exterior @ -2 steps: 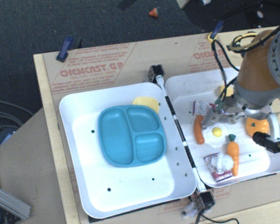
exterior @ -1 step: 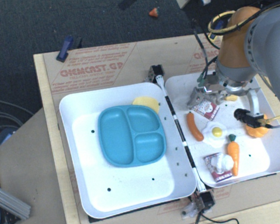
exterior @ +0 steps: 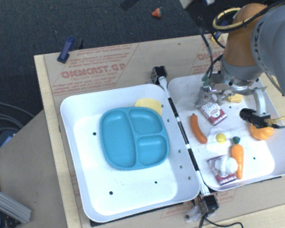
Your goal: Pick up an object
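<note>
Nothing had been lifted yet: the gripper (exterior: pixel 214 90) hung low over a small red-and-white packet (exterior: pixel 212 113) lying in the right bin (exterior: pixel 284 156), its grip state impossible to tell.

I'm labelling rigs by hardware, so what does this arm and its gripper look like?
The arm is bulky, rounded and grey, with an orange band above the wrist. Thin dark cables and a yellow loop run beside that band. Below sits a small grey metal gripper with green wiring at its side.
</note>
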`<state>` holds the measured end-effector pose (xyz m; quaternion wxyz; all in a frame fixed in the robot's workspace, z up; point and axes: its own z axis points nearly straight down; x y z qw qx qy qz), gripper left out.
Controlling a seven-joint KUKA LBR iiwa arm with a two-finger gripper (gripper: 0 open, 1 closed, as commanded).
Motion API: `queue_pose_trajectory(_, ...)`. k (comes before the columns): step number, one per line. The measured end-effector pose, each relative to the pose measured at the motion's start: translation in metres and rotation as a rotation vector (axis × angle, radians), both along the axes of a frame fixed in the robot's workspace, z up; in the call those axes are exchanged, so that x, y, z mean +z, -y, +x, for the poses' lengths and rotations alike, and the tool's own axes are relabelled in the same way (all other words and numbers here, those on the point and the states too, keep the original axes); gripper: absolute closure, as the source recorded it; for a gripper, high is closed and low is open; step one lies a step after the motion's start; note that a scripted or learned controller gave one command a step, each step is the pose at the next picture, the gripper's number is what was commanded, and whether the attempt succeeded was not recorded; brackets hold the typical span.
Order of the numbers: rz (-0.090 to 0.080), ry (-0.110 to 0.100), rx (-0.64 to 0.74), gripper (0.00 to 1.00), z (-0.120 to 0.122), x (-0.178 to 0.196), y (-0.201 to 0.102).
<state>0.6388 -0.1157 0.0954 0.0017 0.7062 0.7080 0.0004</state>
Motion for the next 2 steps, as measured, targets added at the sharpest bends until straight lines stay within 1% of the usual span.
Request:
queue_pose_trajectory(1,0.002,-0.001,-0.001,1.00,-0.043,0.144,-0.023)
queue_pose_trajectory(2,0.003,-0.005,-0.001,1.00,-0.107,0.187,-0.052)
